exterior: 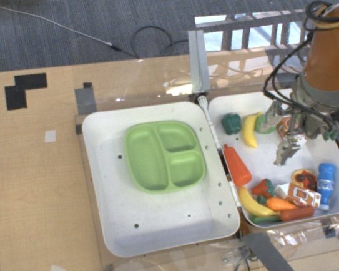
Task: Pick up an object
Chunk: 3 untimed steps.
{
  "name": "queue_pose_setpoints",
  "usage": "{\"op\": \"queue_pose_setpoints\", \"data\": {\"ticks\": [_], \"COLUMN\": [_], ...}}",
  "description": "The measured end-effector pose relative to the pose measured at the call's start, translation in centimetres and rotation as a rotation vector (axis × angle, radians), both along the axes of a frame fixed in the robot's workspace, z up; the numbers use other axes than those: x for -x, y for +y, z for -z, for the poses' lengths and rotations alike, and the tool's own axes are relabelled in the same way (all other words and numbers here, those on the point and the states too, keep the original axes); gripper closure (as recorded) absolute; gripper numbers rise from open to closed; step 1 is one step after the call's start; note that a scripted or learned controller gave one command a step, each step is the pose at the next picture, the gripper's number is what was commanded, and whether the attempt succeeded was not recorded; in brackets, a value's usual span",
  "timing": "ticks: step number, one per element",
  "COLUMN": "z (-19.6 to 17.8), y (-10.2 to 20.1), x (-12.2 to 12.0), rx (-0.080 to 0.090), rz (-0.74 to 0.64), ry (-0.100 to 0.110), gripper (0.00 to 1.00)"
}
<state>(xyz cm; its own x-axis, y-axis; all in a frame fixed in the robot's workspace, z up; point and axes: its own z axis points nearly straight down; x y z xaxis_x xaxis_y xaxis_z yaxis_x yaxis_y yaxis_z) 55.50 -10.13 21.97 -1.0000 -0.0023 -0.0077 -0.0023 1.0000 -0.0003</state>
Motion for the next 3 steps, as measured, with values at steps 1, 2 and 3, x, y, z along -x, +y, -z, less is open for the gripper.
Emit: {"op": "queue_pose_setpoints", "data": {"ticks": [1,2,3], "z": [9.1,10.5,12.3], "y": [1.9,1.2,1.4], "x": [-5.9,-8.4,-8.7], "rx": [-0.003,0.001,-0.001], "rz": [0.09,0.126,0.254], "ry": [0.007,-0.021,-0.006], "gripper": [0.0,0.0,0.0]}}
